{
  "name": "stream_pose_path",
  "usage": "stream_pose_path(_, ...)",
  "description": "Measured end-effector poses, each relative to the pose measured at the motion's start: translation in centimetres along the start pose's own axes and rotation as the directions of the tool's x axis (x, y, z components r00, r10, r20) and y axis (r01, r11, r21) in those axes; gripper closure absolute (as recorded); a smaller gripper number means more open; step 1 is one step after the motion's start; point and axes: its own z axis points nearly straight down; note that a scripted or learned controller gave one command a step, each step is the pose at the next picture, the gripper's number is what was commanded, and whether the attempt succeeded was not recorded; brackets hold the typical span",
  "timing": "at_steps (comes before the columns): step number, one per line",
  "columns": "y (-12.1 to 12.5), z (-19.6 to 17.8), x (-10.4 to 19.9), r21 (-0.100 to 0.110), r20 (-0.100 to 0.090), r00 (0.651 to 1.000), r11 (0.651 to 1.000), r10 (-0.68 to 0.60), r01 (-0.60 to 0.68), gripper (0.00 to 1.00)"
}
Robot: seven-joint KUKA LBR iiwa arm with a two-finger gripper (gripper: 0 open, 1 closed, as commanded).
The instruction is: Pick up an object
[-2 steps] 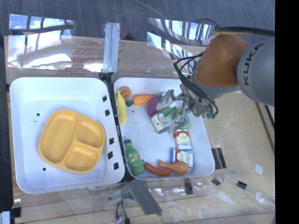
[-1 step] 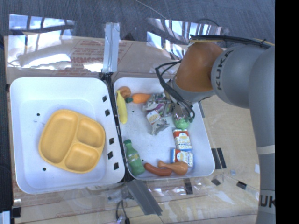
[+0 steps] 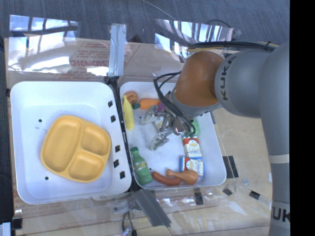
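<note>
Two bins side by side: the left bin (image 3: 19,132) holds a sectioned tray (image 3: 75,147). In the right bin (image 3: 216,151), a banana (image 3: 128,113) lies along the left wall, a carrot (image 3: 149,103) at the far side, a bottle (image 3: 140,166) near-left. A sausage (image 3: 166,179) and drumstick (image 3: 183,175) lie along the near wall, two cartons (image 3: 192,156) just behind them; the gripper (image 3: 165,132) hangs mid-bin.

We see a brightly and evenly lit scene, with both white bins (image 3: 19,132) close to washed out and casting only faint shadows along their inner walls. Strong glare flares off the reflective foil strips (image 3: 42,26) along the top edge of the bench, and a soft sheen sits on the arm's orange band (image 3: 197,80). The picture is slightly soft overall, so small items in the right bin blur together.
</note>
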Motion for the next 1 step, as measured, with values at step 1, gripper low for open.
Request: stream_pose_path(1, 0.35, -0.06, -7.02, 0.002, -0.013, 0.993, 0.993, -0.116, 0.116, 0.0)
